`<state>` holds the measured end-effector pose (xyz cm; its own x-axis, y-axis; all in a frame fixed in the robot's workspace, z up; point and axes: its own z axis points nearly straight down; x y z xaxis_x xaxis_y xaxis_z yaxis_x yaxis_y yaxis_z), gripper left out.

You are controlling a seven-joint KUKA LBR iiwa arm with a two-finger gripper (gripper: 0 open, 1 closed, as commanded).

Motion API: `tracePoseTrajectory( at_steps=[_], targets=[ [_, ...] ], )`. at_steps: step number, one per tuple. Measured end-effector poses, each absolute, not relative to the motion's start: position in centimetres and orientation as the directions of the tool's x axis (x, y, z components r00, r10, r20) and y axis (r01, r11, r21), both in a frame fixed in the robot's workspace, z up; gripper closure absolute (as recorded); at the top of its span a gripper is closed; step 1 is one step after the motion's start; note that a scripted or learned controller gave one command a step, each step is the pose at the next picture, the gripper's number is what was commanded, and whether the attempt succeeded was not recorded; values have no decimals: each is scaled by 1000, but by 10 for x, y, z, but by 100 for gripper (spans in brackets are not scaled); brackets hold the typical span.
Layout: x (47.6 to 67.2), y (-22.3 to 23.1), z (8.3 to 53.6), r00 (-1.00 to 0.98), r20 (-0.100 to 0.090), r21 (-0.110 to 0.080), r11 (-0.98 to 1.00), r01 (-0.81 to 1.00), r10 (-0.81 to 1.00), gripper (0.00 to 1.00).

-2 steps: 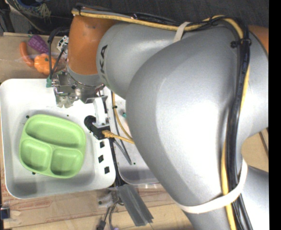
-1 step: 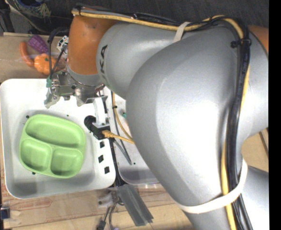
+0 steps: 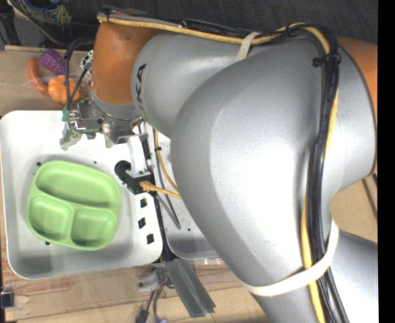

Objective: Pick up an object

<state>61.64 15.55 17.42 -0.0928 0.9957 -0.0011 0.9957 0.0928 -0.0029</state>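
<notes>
The green tray (image 3: 74, 204) is seen lying flat in the left bin (image 3: 12, 147), near its front edge, not yet lifted. The gripper (image 3: 83, 123) is held above the bin's back edge, apart from the tray; its grip cannot be told

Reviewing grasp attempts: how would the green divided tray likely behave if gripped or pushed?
The green divided tray looks like rigid moulded plastic, probably light. Lying flat in the white bin, it should slide, not roll. Its rounded rim may be slippery to pinch.
</notes>
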Motion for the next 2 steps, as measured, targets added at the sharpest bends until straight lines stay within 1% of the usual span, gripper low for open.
tracePoseTrajectory(
  at_steps=[1,2],
  targets=[
    [526,196,93,39,1,2,-39,999,999,0],
    [605,120,160,79,0,-3,-79,997,997,0]
  ],
)
